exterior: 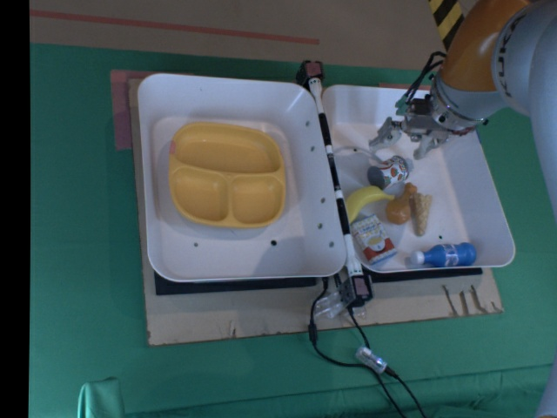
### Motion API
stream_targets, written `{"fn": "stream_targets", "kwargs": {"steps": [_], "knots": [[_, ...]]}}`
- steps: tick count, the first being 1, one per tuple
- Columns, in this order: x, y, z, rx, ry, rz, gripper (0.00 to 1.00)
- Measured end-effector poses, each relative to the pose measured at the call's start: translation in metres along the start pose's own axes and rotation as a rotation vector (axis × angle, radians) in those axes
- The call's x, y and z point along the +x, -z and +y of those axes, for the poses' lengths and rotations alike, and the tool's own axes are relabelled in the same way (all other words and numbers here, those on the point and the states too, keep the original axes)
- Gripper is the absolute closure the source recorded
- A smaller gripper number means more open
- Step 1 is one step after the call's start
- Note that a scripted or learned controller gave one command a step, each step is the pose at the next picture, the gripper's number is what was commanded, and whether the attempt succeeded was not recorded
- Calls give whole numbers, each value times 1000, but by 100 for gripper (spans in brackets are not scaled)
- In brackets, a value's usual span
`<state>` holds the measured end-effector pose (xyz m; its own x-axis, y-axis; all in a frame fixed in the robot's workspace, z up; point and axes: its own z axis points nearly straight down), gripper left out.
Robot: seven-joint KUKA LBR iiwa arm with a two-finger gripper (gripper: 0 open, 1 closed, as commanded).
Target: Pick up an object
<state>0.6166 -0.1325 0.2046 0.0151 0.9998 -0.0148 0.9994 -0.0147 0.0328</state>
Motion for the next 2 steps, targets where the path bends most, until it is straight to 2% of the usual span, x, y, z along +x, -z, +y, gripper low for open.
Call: {"fn": "stream_targets", "kwargs": {"steps": [1,2], "knots": [[9,-16,-20,14,6,5,0],[4,1,-17,-1,-2,-2,100]]}}
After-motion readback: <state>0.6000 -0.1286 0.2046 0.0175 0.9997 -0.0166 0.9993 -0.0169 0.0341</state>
